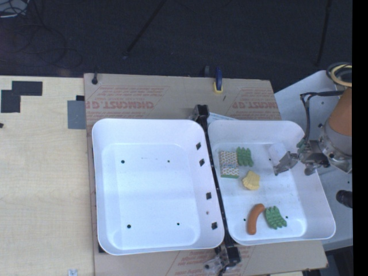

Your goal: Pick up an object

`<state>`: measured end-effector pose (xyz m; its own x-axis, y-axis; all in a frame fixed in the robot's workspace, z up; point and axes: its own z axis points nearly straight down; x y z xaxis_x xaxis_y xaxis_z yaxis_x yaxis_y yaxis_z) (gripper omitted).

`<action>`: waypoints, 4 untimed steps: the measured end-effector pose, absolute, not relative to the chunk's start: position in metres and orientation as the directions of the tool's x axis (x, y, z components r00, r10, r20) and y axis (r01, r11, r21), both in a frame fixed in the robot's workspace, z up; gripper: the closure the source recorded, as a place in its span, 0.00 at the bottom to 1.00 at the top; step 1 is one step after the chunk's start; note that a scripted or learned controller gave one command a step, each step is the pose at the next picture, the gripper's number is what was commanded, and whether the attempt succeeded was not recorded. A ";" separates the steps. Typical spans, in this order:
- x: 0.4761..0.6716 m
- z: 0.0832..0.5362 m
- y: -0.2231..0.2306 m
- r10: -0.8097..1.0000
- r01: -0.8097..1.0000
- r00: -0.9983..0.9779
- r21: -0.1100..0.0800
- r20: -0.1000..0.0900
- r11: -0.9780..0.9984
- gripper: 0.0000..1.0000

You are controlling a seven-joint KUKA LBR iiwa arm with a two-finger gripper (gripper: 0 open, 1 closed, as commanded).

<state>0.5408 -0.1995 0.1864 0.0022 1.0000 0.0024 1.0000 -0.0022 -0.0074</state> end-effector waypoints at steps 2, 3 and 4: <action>0.578 0.360 -0.215 1.000 1.000 0.002 0.002 -0.002 -0.002 0.00; 0.581 0.364 -0.214 1.000 1.000 -0.001 -0.003 -0.001 0.001 1.00; 0.478 0.382 -0.213 1.000 1.000 0.001 -0.005 0.002 -0.001 1.00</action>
